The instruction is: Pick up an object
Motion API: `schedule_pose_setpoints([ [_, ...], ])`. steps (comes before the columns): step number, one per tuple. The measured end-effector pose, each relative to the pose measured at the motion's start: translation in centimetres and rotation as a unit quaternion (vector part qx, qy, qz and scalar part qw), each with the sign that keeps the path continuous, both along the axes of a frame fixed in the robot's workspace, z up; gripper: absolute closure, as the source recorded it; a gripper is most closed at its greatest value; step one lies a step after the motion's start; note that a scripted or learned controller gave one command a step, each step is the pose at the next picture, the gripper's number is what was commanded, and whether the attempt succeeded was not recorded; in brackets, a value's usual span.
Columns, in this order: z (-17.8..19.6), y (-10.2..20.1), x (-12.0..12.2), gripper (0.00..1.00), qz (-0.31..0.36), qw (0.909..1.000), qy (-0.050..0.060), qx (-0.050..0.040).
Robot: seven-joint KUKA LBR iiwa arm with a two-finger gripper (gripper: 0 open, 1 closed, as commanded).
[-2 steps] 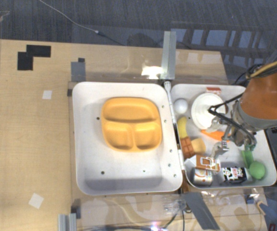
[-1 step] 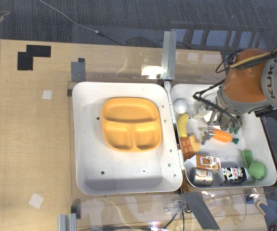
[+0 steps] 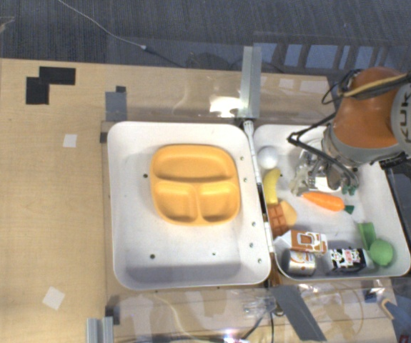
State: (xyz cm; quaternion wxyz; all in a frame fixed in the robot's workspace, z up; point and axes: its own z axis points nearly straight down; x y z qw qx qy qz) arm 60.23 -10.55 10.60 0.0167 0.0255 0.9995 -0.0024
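We judge the pick barely begun — nothing is lifted. The gripper [image 3: 318, 181] sits low by the right bin's [image 3: 398, 213] far edge, just above the carrot [image 3: 322, 202]; whether it grips anything we cannot tell — the carrot lies mid-bin

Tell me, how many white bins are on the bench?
2. The left bin holds a yellow divided plate. The right bin sits against it, holding the small toys, with the gripper over it.
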Motion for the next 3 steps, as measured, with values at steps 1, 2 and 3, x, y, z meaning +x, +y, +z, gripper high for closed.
schedule_pose_setpoints([
  [1, 16.4, 3.4, 1.3, 1.0, -0.128, 0.9917, 0.006, 0.0057],
  [2, 16.9, -5.1, -1.4, 1.0, 0.158, 0.9874, 0.012, -0.0018],
  [3, 1.5, -7.4, -1.0, 1.0, 0.307, 0.9518, 0.01, -0.0056],
])
